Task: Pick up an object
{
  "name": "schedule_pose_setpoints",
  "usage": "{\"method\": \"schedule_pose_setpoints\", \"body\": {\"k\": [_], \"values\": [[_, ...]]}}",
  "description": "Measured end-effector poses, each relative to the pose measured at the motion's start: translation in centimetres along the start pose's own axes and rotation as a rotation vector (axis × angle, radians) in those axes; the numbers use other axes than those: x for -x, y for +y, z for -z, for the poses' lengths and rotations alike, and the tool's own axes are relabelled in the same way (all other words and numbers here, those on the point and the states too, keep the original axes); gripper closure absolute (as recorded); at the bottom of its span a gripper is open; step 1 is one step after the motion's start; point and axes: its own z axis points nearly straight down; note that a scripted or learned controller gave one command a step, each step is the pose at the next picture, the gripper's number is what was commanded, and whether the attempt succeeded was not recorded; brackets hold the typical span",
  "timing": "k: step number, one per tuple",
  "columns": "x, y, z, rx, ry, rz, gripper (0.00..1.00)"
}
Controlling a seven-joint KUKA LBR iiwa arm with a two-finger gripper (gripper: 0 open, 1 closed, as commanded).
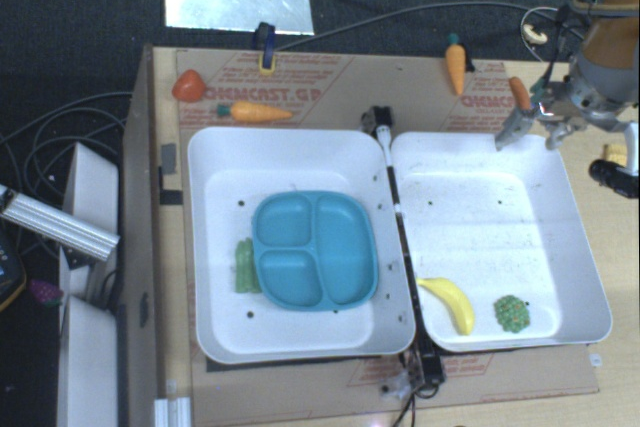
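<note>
Gripper spread open, nothing in it, parked over far rim of right bin, probably staging. Banana and green toy well below it, near front wall, easy pickings.

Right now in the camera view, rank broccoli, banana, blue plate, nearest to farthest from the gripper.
From the gripper, at the right bin's far edge:
1. Broccoli, right bin, near right corner.
2. Banana, right bin, near left corner.
3. Blue plate, left bin's middle.
</note>
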Motion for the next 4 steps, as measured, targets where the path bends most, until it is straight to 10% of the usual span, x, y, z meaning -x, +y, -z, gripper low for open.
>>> {"method": "schedule_pose_setpoints", "body": {"k": [1,2,3,4], "values": [[-2.6,-2.1,-10.9,-0.002,0.001,0.002,0.00],[-2.6,-1.9,-9.7,0.003,-0.001,0.005,1.00],[-8.3,0.3,-4.0,0.004,0.000,0.003,1.00],[-8.2,0.1,-4.2,0.001,0.000,0.002,0.00]]}}
